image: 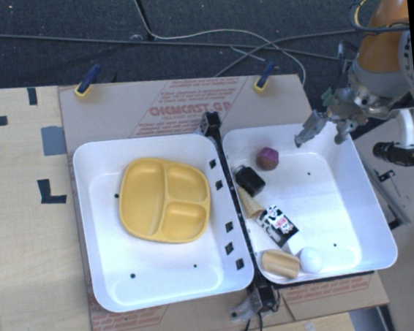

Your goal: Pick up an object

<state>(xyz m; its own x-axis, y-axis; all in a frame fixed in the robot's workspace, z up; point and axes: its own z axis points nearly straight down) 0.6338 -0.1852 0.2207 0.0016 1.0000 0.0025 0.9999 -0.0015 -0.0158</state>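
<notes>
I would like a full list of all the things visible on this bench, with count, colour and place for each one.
bins: 2, white, side by side on the bench
divided plate: 1, yellow, in the left bin
small ball: 1, purple, right bin, far part
block: 1, black, right bin, near the divider
cow-pattern bottle: 1, black and white, right bin, middle left
wooden piece: 1, tan, right bin, near corner
round object: 1, white, beside the wooden piece
clamps: 2, yellow and blue, on the cardboard's far edge
arm: 1, grey and orange, at the right
gripper: 1, grey, jaws open over the right bin's far edge
</notes>
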